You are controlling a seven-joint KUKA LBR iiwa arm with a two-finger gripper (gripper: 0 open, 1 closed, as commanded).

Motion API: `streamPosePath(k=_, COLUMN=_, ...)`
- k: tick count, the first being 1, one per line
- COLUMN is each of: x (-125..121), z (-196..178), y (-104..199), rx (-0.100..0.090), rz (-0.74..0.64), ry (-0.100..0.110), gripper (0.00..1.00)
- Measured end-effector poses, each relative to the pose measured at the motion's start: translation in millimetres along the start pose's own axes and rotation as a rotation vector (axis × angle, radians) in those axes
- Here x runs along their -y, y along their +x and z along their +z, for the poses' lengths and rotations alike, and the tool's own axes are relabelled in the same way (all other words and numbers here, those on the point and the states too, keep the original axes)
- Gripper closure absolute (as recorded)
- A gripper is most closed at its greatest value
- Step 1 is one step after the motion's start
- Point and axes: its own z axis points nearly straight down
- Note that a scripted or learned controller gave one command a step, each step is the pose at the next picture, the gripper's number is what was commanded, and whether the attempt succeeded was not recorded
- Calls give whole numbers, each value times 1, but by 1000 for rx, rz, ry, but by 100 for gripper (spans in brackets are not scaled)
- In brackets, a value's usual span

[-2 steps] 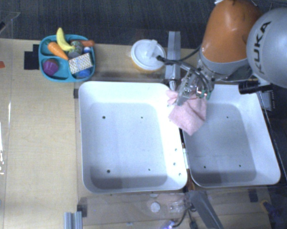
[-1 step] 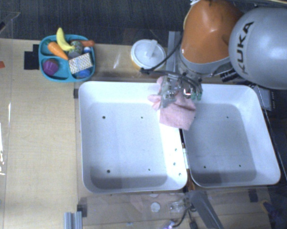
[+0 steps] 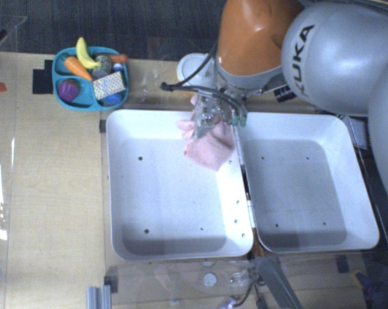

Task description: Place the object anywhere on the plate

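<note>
Gripper (image 3: 210, 122) pinching pink cloth (image 3: 208, 148) by its top edge, over left bin (image 3: 126, 192) — thin pinch may slip in transit to plate (image 3: 192, 67).

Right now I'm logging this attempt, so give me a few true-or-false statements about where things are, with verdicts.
1. A pink cloth hangs from the fingers. True.
2. The cloth lies flat in the right bin. False: it hangs over the left bin, near that bin's right wall.
3. A blue divided plate sits on the bench beyond the left bin's far-left corner. True.
4. The plate holds a red apple. False: it holds a banana, a carrot and other small items.
</note>
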Motion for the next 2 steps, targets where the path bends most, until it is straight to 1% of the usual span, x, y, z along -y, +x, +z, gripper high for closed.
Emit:
streamPosePath(k=1, x=-53, z=-4, y=-9, rx=-1, rz=0, ry=-1, gripper=100)
streamPosePath(k=2, x=-104, z=5, y=0, rx=-2, rz=-2, ry=-1, gripper=100)
